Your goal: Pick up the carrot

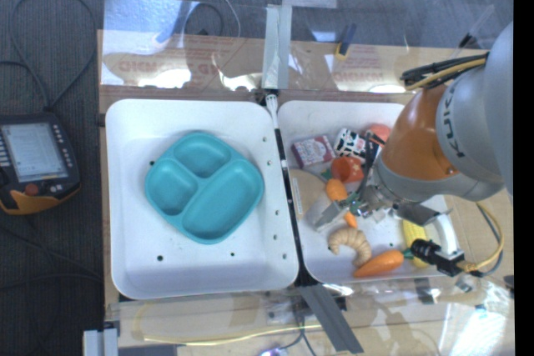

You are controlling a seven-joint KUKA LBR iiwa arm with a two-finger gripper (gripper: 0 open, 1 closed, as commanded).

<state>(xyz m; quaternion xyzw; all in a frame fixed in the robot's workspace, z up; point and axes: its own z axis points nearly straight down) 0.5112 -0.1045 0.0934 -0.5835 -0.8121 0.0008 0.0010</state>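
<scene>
Pendant (32, 158): lying at the frame's left edge.
Plate (204, 186): sitting mid-left, inside the left bin (133, 125).
Croissant (350, 241): resting lower right of centre, in the right bin (310, 267).
Carrot (379, 263): lying just below-right of the croissant, untouched.
Gripper (360, 200): hovering above the croissant; grip state, cannot tell.
</scene>
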